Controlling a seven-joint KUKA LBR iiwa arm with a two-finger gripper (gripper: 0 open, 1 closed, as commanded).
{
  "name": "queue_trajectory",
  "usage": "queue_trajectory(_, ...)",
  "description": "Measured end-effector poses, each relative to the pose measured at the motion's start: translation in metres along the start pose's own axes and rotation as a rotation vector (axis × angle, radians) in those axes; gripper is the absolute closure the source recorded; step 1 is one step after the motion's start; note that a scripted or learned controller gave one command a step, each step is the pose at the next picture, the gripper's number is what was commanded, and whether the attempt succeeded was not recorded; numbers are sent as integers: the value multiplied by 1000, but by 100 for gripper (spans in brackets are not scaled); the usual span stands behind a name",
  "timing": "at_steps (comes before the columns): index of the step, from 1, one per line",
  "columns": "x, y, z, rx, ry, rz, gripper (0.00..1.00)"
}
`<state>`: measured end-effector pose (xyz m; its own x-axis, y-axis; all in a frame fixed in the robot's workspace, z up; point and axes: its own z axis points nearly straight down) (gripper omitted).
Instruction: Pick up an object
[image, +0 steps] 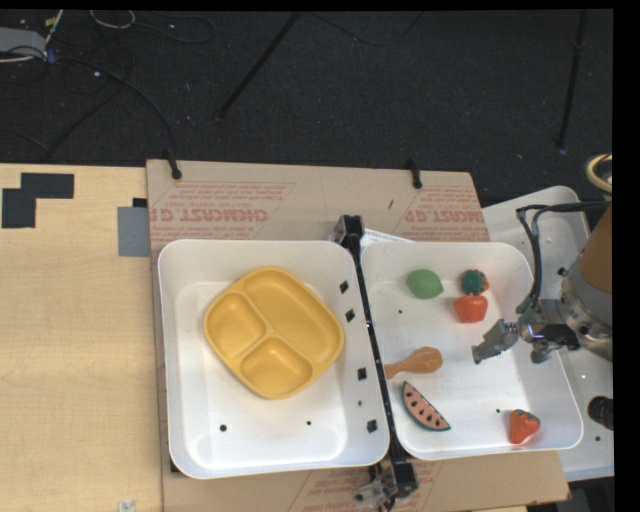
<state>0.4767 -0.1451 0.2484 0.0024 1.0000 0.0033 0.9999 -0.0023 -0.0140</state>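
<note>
Grey arm (590, 300) cut off at right edge; jaws (492, 345) blurred, opening unreadable, nothing visibly held.

Two white bins, toy food, arm at three o'clock

The left bin (190, 420) held a yellow plate (273, 331). The right bin (560, 425) held a green ball (424, 284), tomato (472, 300), wooden spoon (415, 364), watermelon slice (425, 408) and strawberry (523, 426); the gripper (497, 343) hovered there.

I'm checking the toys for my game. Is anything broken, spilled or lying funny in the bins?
Nothing stands out. The yellow divided plate lies flat in the left bin. The watermelon slice, strawberry, tomato and green fruit lie apart in the right bin, none visibly damaged.
</note>
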Motion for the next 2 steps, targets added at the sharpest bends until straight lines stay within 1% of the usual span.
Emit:
queue_trajectory(1, 0, 2, -5, -10, -2, -2, 0)
queue_trajectory(2, -9, 3, 45, -6, -1, -1, 0)
